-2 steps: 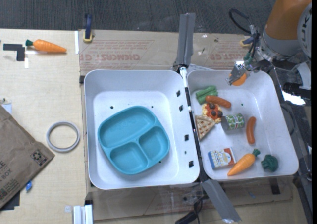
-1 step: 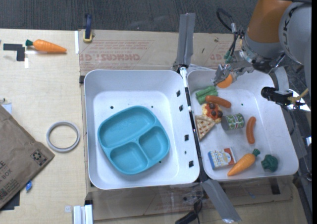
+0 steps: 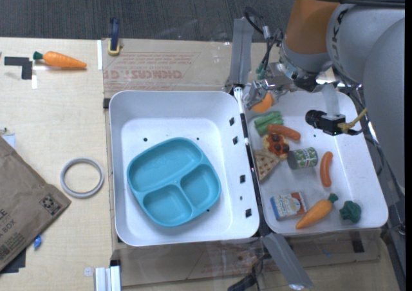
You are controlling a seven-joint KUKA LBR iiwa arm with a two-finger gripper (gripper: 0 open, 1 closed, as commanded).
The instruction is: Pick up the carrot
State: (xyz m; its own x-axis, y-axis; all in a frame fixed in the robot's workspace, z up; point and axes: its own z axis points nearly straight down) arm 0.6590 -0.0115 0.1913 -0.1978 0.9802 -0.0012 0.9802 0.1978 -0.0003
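Two carrots (image 3: 315,212) (image 3: 60,60), two white bins (image 3: 119,154) (image 3: 373,180), one teal plate (image 3: 172,182)

**Crowded right bin, open space on its right side**

Your carrot (image 3: 315,212) is hemmed in: carton (image 3: 288,205) touching left, broccoli (image 3: 350,211) just right, can (image 3: 302,158) and sausage (image 3: 327,168) above. Bare floor lies upper right in the right bin (image 3: 360,154); approach from there.

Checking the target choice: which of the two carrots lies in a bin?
The carrot near the front edge of the right bin, beside the broccoli. The other carrot lies out on the bench, far left.
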